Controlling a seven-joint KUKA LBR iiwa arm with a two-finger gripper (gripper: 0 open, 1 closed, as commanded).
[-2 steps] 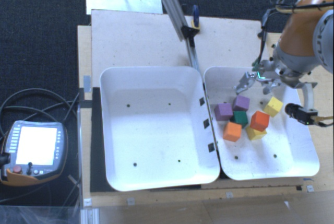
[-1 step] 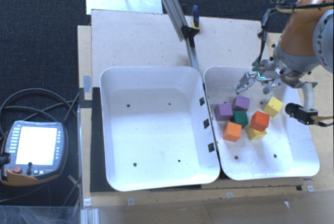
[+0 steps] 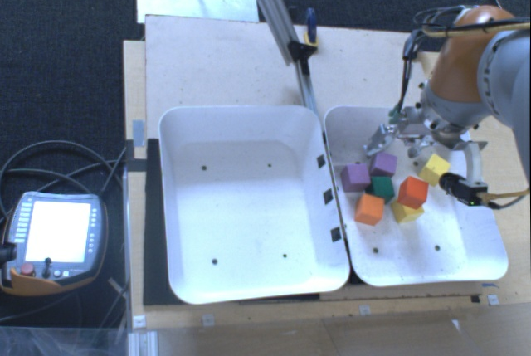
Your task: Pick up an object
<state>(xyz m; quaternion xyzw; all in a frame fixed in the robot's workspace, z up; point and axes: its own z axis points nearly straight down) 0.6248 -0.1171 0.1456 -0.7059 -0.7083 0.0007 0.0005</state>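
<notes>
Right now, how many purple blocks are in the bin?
2, both in the right bin: one purple block at the left of the pile, the other purple block just up-right of it, near the tool. More could hide under the arm.

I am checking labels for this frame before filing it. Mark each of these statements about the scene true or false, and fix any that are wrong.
1. All the small coloured blocks lie in the right shallow white bin. True.
2. The green cube block sits among the other blocks, next to the orange cube block. True.
3. There are two purple cube blocks in the bin. True.
4. The pincer hangs over the left shallow white bin. False: it is over the right bin, near the purple blocks.
5. The handheld control pendant with a screen lies inside the left bin. False: it lies on the floor, left of the bench.
</notes>
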